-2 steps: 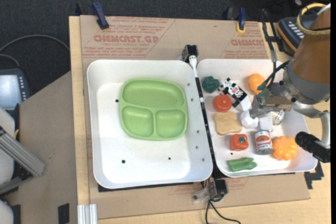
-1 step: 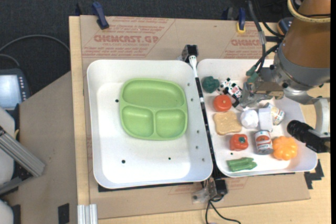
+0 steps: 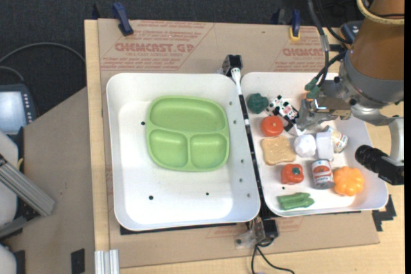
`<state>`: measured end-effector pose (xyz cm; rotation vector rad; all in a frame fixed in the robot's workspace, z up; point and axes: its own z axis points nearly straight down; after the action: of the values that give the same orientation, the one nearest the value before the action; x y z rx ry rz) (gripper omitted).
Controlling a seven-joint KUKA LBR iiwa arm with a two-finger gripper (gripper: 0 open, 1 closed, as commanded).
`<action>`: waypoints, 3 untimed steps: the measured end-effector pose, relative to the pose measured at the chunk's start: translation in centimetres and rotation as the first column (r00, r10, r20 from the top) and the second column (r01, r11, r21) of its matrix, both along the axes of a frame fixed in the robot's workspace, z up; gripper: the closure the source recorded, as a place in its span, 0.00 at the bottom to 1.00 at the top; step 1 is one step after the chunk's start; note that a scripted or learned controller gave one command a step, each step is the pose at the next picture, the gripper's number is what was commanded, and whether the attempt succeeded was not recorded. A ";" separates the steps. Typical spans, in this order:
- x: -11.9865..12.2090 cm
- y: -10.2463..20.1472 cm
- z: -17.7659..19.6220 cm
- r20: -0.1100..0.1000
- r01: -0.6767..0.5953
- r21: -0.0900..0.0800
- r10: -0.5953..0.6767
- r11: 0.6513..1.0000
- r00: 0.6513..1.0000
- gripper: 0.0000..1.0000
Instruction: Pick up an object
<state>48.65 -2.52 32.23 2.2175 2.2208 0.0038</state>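
Note:
The right bin (image 3: 372, 138) holds several small toys: a dark green piece (image 3: 257, 101), a black-and-white cow (image 3: 282, 108), a red tomato (image 3: 272, 126), a slice of toast (image 3: 278, 151), a white lump (image 3: 304, 145), a small can (image 3: 321, 173), a red pepper (image 3: 292, 174), an orange pepper (image 3: 348, 181) and a green pod (image 3: 295, 201). My gripper (image 3: 311, 120) hangs low over the middle of this bin, just right of the cow and tomato and above the white lump. Its body hides what lies directly beneath it.
The left bin (image 3: 128, 189) carries a light green divided plate (image 3: 188, 133). A black ridge (image 3: 246, 131) separates the two bins. A black fixture (image 3: 379, 163) juts in at the right bin's edge. Cables hang behind the arm at the upper right.

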 end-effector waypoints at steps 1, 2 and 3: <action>-0.9 -2.9 -10.0 -0.015 0.006 0.001 -0.006 1.000 1.000 1.00; -0.6 3.5 -4.0 0.002 -0.006 0.002 0.006 1.000 1.000 1.00; -0.9 -0.4 -12.1 -0.014 0.007 0.000 -0.007 1.000 1.000 1.00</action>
<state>47.73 -2.88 20.17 2.2321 2.2202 -0.0124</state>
